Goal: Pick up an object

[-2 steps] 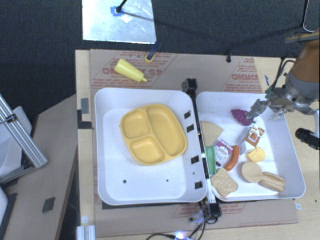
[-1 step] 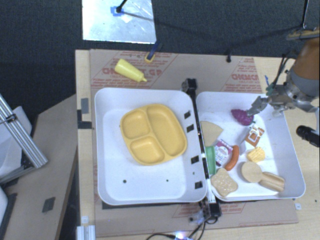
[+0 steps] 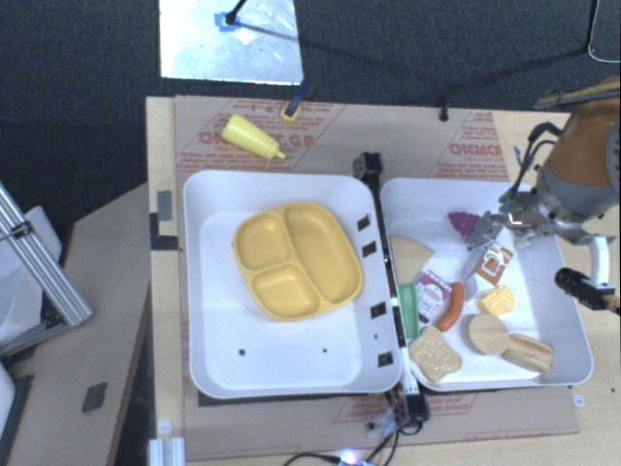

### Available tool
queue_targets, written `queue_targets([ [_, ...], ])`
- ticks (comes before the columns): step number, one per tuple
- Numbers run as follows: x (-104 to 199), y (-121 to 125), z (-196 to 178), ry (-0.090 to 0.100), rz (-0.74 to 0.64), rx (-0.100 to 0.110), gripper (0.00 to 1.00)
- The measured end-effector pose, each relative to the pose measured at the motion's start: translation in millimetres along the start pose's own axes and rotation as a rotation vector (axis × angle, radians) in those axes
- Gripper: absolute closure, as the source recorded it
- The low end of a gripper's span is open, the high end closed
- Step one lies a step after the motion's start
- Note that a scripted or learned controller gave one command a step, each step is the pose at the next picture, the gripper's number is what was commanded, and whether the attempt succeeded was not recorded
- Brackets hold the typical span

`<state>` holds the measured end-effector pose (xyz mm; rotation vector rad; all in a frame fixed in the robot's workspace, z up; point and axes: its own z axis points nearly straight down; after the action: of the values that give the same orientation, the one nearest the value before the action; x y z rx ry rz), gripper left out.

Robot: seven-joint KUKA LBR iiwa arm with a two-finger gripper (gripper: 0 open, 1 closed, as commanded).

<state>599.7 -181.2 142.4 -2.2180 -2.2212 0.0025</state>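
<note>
Two white bins side by side on the counter (image 3: 170, 289). Left bin (image 3: 218, 357): one yellow three-compartment plate (image 3: 296, 258), lying flat. Right bin (image 3: 568, 333): purple piece (image 3: 466, 224) near the far wall; orange-and-white packet (image 3: 495, 263); corn piece (image 3: 498, 301); sausage (image 3: 452, 306); green strip (image 3: 408, 309) along the left wall; toast slice (image 3: 435, 354); round tan disc (image 3: 488, 334); bread roll (image 3: 529, 351). Pincer (image 3: 483, 244): over the right bin between the purple piece and the packet, nothing seen between its fingers; whether spread or closed cannot be told. Yellow bottle (image 3: 252, 136) on cardboard beyond the left bin.
</note>
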Motion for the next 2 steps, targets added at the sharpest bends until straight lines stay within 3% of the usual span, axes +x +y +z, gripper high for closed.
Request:
queue_targets([
  [1, -0.4, 1.5, 28.2, -0.002, -0.001, -0.007, 0.0],
  [2, -0.6, 2.3, 18.6, -0.003, -0.001, -0.009, 1.0],
])
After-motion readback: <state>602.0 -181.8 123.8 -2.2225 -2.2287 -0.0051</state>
